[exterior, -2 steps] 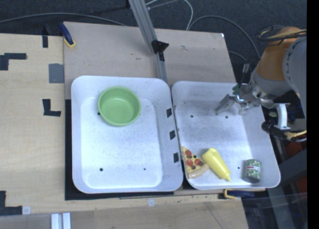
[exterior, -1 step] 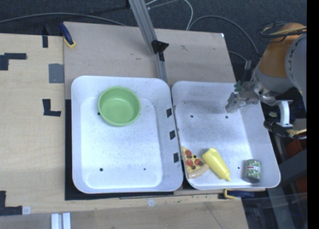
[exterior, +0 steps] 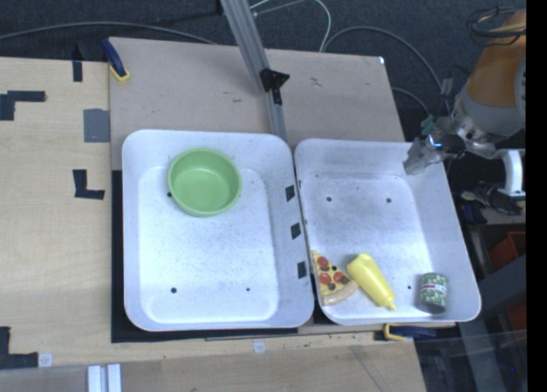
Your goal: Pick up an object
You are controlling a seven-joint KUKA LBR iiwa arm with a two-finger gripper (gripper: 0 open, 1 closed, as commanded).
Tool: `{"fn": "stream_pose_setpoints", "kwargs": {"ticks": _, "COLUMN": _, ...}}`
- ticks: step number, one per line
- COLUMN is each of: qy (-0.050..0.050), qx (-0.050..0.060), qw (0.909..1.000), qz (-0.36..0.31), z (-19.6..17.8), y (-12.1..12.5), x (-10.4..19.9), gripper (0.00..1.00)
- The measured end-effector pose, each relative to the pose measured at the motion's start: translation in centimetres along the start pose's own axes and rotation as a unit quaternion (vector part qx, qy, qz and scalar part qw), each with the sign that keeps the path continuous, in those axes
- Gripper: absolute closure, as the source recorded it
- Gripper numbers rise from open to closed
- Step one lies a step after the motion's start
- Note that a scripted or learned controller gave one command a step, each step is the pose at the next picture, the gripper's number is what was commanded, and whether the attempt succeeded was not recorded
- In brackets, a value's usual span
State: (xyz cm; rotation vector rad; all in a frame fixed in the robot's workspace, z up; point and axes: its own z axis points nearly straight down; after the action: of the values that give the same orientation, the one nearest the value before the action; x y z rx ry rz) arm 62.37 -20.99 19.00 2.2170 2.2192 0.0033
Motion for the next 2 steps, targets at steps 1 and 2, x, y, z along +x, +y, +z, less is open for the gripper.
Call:
{"fn": "stream_pose_setpoints", "kwargs": {"ticks": 1, "qy": 0.0, "qx": 0.0, "qw": 1.0, "qz": -0.001, "z": -4.8, "y": -0.2, "x": 0.9, "gripper": 1.0}}
{"fn": "stream_pose_setpoints", "kwargs": {"ticks": 2, "qy": 0.0, "qx": 0.001, "qw": 1.0, "qz": -0.001, "z": -8.6, "y": -0.1, "x": 0.9, "gripper": 1.0}}
